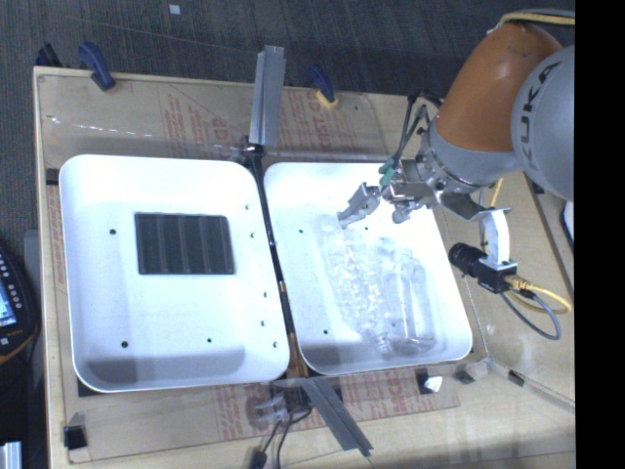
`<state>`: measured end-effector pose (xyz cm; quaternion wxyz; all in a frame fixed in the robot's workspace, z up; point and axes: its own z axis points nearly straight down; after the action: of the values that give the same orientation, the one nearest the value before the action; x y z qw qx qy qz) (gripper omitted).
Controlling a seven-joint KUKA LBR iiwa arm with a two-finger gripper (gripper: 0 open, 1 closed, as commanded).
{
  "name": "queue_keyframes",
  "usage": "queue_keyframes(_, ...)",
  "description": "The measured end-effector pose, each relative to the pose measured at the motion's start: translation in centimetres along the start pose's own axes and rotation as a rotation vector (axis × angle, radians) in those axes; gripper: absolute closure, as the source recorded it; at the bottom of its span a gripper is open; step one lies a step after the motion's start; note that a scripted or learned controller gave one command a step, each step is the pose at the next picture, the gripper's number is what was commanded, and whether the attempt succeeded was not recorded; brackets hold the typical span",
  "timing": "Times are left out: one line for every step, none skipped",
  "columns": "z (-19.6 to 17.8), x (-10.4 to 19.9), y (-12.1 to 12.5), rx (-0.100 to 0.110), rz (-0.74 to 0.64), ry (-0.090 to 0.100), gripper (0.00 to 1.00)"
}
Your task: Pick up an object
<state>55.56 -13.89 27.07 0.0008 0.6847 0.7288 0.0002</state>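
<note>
Camera view. Bench point(146, 413): a pale board bearing two shallow white bins set side by side, their inner rims touching. Left bin point(88, 262): a dark ribbed rectangular tray point(185, 243) is laid flat near its middle, well apart from the walls. Right bin point(293, 262): clear plastic objects point(383, 291) are lying in its middle and near part, one a transparent bottle-like piece; their outlines are hard to tell against the white floor. Arm point(508, 96): grey with an orange band, entered from the right, wrist held over the far right corner of the right bin. Gripper point(376, 205): positioned above the far part of the right bin, just beyond the clear plastic objects; the fingers are seen spread apart, and nothing is seen between them. Blue clamps point(96, 66) are fixed at the far edge of the bench.
</note>
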Motion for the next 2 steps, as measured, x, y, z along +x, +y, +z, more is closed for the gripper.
queue_keyframes(-1.7, 6.0, 0.2, 0.001, 0.128, 0.000, 0.00)
queue_keyframes(-8.9, 9.6, 6.0, 0.002, 0.434, -0.001, 0.00)
